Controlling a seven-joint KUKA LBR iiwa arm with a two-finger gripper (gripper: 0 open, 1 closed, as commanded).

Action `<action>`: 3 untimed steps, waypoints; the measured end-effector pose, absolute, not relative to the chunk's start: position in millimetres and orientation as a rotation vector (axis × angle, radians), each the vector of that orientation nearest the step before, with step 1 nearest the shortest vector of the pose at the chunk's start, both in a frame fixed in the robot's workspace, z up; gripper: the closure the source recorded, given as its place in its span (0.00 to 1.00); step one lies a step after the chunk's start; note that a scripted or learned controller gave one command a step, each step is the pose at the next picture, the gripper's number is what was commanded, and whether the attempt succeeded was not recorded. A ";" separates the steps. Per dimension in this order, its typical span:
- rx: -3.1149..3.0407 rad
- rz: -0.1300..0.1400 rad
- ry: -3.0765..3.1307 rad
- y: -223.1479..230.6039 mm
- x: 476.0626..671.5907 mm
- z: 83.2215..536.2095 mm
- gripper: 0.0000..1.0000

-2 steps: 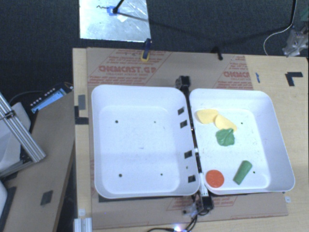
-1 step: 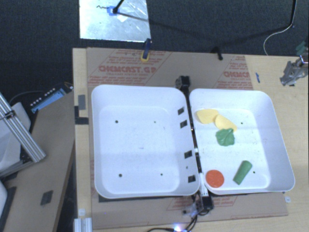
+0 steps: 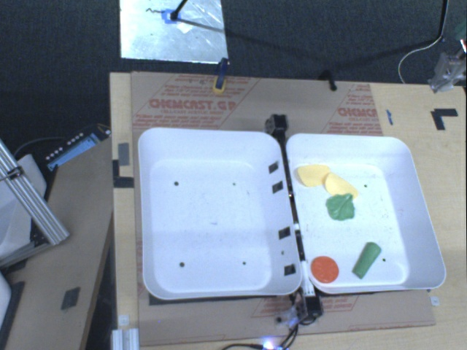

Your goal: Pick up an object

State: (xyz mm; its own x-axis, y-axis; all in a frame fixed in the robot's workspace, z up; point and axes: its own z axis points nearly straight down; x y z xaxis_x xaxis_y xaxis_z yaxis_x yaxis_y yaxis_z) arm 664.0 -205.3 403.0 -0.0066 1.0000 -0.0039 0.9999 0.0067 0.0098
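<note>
The right bin (image 3: 419,217) holds several small objects. A pale yellow flat piece (image 3: 312,174) lies near its upper left corner, with a second yellow piece (image 3: 341,186) just to its right. Touching that one from below is a green leafy-looking piece (image 3: 340,208). A green cylinder (image 3: 366,259) lies tilted near the front. An orange-red disc (image 3: 325,270) rests in the front left corner, close to the bin's wall.
The left bin (image 3: 149,217) sits beside the right one, joined by a dark hinge strip (image 3: 290,217). Both rest on a cardboard sheet (image 3: 190,100) over the wooden bench. A cable and a small metal fitting (image 3: 447,70) are at the far right.
</note>
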 end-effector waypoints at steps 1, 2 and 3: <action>2.211 0.003 2.223 -205.7 669.3 422.8 1.00; 2.226 -0.001 2.220 -207.4 564.9 402.8 1.00; 2.225 -0.001 2.222 -193.1 493.2 376.8 1.00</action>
